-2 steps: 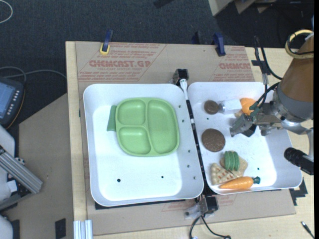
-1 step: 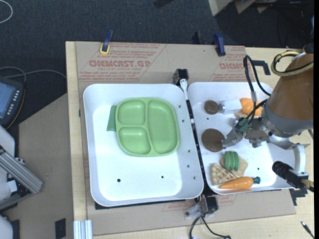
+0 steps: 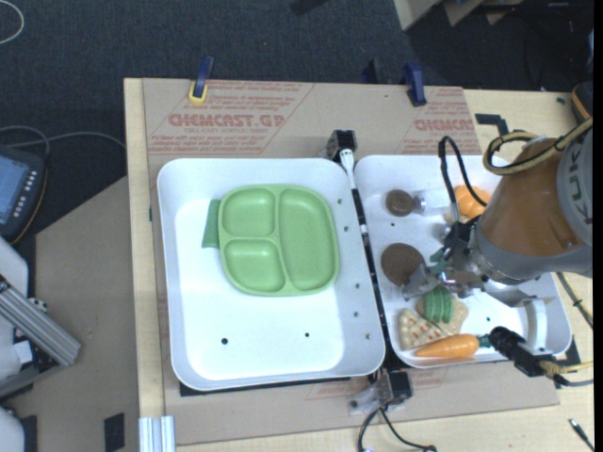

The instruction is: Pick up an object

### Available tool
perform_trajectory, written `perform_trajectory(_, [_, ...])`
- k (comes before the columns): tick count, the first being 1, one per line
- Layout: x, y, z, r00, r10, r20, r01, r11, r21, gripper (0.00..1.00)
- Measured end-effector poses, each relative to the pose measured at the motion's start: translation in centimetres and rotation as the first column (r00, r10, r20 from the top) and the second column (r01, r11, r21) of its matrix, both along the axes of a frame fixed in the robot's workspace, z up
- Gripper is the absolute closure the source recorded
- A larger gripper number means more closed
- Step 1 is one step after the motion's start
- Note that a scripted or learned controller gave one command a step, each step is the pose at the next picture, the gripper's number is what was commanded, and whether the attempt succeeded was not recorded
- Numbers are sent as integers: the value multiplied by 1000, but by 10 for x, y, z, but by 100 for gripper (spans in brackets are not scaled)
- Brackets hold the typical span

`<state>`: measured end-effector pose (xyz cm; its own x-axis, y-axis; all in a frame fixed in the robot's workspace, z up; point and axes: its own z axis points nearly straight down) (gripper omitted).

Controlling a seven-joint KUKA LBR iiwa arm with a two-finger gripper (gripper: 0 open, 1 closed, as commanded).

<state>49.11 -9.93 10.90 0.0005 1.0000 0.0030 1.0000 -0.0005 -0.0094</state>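
Observation:
My gripper (image 3: 439, 290) reaches down into the right bin (image 3: 375, 172) from the right, just above a green ribbed object (image 3: 437, 306) that lies on a tan waffle-like piece (image 3: 415, 328). An orange carrot (image 3: 445, 347) rests along the bin's front edge. Two brown round pieces sit to the left, a larger one (image 3: 401, 262) and a smaller one (image 3: 400, 202). An orange item (image 3: 468, 198) peeks out behind the arm. The wrist hides the fingertips.
The left bin (image 3: 188, 281) holds a green divided plate (image 3: 279, 237) with a green piece at its left edge. Black cables loop over the right bin's back. Clamps stand on the cardboard at the bench's far edge.

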Motion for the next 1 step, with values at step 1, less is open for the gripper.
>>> perform_trajectory(1, [1, 0, -24, 1000, 0, 11, 0, 1000, -4, 0])
